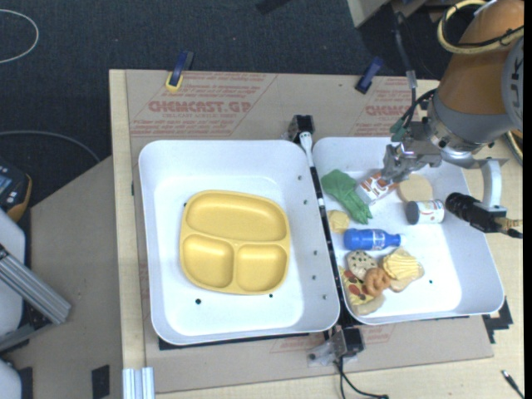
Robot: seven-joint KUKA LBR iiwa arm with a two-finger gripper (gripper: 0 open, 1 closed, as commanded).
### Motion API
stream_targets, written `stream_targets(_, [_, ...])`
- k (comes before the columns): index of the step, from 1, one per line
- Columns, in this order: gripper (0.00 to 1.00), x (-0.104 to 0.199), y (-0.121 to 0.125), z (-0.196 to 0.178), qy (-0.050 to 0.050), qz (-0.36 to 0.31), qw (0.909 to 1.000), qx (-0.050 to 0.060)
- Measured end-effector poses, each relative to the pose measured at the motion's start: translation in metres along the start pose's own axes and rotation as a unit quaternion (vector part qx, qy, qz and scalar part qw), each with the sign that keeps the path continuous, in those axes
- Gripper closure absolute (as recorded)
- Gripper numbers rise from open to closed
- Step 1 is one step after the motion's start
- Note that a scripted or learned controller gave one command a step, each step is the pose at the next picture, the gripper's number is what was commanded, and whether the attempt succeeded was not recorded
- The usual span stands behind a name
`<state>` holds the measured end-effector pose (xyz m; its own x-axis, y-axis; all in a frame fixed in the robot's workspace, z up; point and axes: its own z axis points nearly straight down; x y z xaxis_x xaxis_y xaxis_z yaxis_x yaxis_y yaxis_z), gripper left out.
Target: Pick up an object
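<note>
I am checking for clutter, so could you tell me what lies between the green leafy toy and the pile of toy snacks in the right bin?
In the camera view, a blue plastic bottle lies on its side between the green leafy toy and the snack pile.

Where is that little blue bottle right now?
The blue bottle lies on its side in the right bin, near its left wall, just below the green leafy toy and above the pile of snack toys.
</note>
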<state>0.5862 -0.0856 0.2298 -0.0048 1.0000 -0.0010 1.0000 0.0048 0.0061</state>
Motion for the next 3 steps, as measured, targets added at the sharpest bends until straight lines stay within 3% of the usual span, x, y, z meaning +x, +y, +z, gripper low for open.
stream_targets(1, [1.0, 0.042, 0.03, -0.008, 0.0, 0.0, 1.0, 0.0])
stream_targets(2, [1.0, 0.083, 0.064, 0.012, 0.0, 0.0, 1.0, 0.0])
stream_targets(3, [1.0, 0.093, 0.073, -0.004, 0.0, 0.001, 1.0, 0.0])
